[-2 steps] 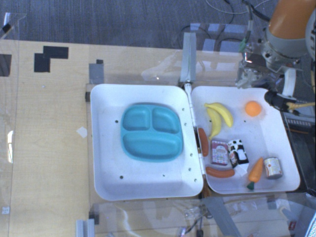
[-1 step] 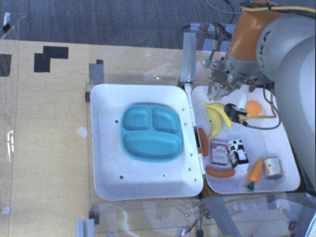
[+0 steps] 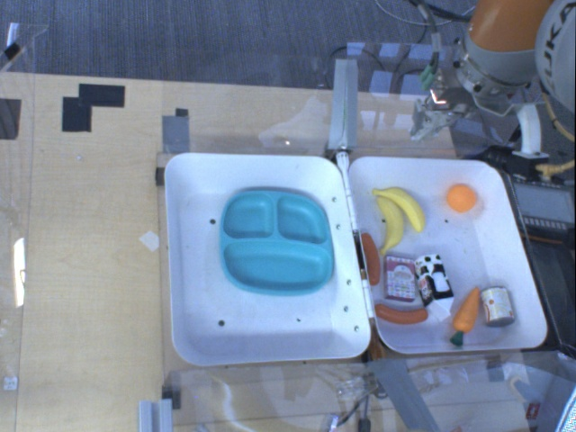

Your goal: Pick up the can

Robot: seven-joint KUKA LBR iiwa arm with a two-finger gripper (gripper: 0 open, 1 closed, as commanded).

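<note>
The can [image 3: 497,305] is small and silver with a pale label. It lies on its side in the front right corner of the right bin [image 3: 504,241], just right of a carrot [image 3: 465,313]. My gripper [image 3: 434,118] hangs beyond the back rim of the right bin, far from the can, with nothing seen in it. The grey and orange arm reaches in from the upper right.
The right bin also holds a banana [image 3: 399,214], an orange ball [image 3: 461,198], a red packet [image 3: 400,278], a black-and-white toy [image 3: 436,277] and two sausages [image 3: 400,313]. In the left bin [image 3: 189,322] sits a blue divided plate [image 3: 276,241].
</note>
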